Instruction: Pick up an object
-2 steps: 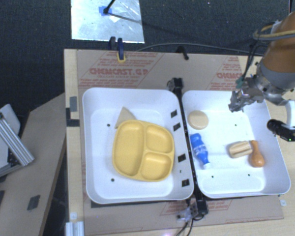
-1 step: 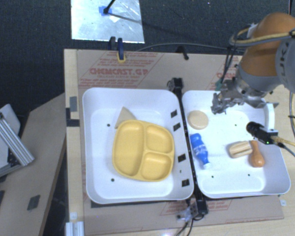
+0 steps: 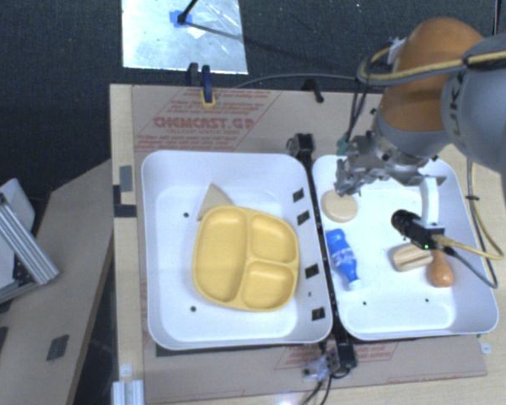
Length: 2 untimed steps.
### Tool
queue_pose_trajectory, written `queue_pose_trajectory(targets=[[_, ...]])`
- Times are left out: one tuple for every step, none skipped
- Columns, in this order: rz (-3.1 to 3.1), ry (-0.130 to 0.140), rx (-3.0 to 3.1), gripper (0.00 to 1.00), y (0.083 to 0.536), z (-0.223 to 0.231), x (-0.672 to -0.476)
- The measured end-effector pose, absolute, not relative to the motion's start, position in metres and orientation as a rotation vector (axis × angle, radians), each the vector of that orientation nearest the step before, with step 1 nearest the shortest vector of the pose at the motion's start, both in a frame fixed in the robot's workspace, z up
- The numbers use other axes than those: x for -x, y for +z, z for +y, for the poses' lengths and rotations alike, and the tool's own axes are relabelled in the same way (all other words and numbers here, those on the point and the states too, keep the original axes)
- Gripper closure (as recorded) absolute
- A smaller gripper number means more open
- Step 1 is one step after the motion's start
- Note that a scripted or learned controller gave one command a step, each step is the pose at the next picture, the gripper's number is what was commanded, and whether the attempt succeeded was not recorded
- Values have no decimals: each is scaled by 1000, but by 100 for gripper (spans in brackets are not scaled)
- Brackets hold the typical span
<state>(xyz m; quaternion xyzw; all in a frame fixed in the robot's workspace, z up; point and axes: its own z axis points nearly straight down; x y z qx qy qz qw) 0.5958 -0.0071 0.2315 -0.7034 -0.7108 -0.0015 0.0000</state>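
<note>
The claw [image 3: 348, 184] hangs over the left end of the right-hand shallow white bin [image 3: 388, 315], just above the flat round tan disc [image 3: 339, 206]. How far it is open cannot be told from this angle, and nothing can be seen in its hold. The disc looks like the target. It is low and thin, so the grasp probably calls for a straight descent, centred on the disc, reaching almost to the bin floor before closing. The disc lies near the wall between the bins, so the claw has little room on that side.

Just below the disc is the small blue plastic bottle [image 3: 342, 260]. Further right lie the pale beige roll-shaped piece [image 3: 411, 257] and, touching or nearly touching it, the orange-brown egg-shaped piece [image 3: 441, 271]. All three are well clear of the approach.

At the far left a ribbed aluminium rail [image 3: 17, 234] stands beside a pale side table. The left-hand shallow white bin [image 3: 169, 315] holds the yellow three-compartment plastic plate [image 3: 244, 258], with a tan wedge-shaped piece [image 3: 213, 199] at its upper rim. Both bins sit on a light brown bench [image 3: 202, 121] printed with red lettering. Behind it, a crinkled silvery sheet [image 3: 184, 24] lies on a dark floor.
</note>
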Motion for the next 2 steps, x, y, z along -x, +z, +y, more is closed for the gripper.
queue_pose_trajectory(targets=[[-2233,-5,2210,100,240,47,-600],[-2231,-4,2211,100,237,94,-594]])
